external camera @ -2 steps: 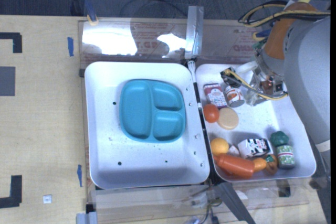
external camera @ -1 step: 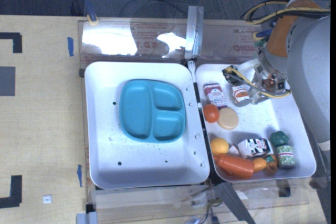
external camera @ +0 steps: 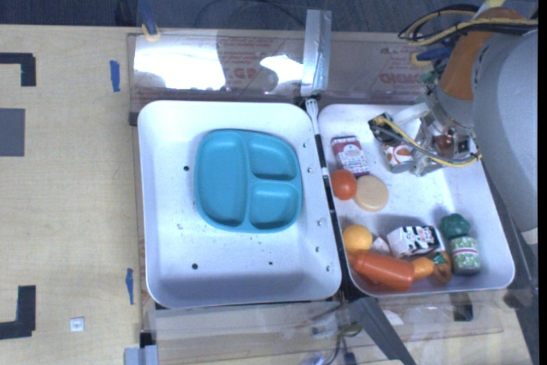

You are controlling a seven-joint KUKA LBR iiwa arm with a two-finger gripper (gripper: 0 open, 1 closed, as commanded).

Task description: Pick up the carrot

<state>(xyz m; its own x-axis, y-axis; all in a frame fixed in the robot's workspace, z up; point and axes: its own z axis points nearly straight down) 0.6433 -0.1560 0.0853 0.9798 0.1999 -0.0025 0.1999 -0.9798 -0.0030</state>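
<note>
The carrot [external camera: 385, 269], a long orange-red piece, lies along the front edge of the right bin [external camera: 500, 222], with a yellow fruit [external camera: 357, 237] and a black-and-white carton [external camera: 413, 239] just behind it. My gripper [external camera: 403, 150] hangs low over the back of the same bin, far from the carrot. A small white-and-red item [external camera: 398, 155] sits right by its tip. The grey arm with its orange band [external camera: 461, 68] comes in from the upper right.
The right bin also holds a red-and-white packet [external camera: 349, 155], an orange-red ball [external camera: 344, 184], a beige disc [external camera: 372, 194] and a green-capped can [external camera: 464, 250]. A blue divided plate [external camera: 249, 180] lies in the left bin [external camera: 162, 209].
</note>
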